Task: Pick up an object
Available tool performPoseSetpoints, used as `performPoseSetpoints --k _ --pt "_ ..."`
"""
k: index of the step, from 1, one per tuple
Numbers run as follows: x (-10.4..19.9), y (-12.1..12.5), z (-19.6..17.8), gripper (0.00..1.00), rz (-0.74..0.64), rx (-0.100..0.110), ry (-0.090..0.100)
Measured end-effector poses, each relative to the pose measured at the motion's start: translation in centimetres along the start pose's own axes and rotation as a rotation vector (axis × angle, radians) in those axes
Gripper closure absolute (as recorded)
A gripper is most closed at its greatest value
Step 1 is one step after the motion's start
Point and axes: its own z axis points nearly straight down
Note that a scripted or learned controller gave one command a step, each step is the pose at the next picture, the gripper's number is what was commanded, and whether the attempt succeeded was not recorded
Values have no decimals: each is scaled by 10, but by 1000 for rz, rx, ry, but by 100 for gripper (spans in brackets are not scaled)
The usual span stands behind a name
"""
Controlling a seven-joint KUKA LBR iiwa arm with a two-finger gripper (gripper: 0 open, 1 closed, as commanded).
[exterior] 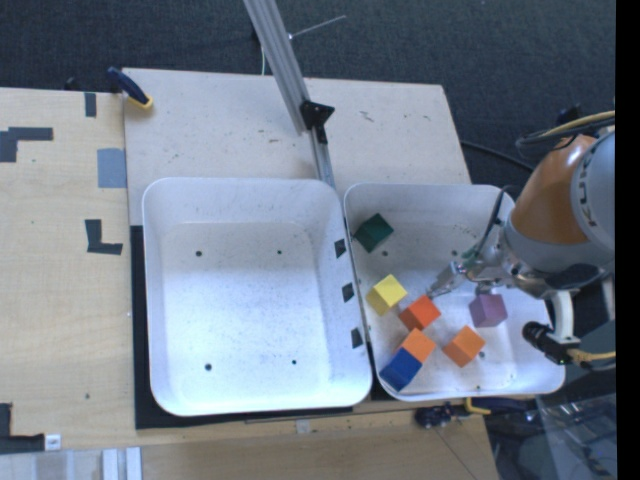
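Camera view: the claw [462, 271] hangs low in the right bin [430, 200], just beside the purple cube [487, 310] and red cube [421, 313]; its finger state cannot be told. Yellow cube [388, 294], green cube [374, 232], two orange cubes and blue cube [401, 368] lie nearby.

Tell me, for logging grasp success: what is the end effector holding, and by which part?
Cannot be told: the end effector sits beside the purple cube, with nothing visibly between its fingers.

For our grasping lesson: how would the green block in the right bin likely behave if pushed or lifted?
The green block looks like a flat-faced cube, so it would probably slide, not roll. It seems rigid and likely light. Standing apart from the other blocks, it should move without knocking them.
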Motion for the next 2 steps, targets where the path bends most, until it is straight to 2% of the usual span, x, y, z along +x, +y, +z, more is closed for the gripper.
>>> performPoseSetpoints --k 1,2 --pt "0 1 -12 100 -1 -1 2" --pt "6 0 -74 100 0 -8 -1"
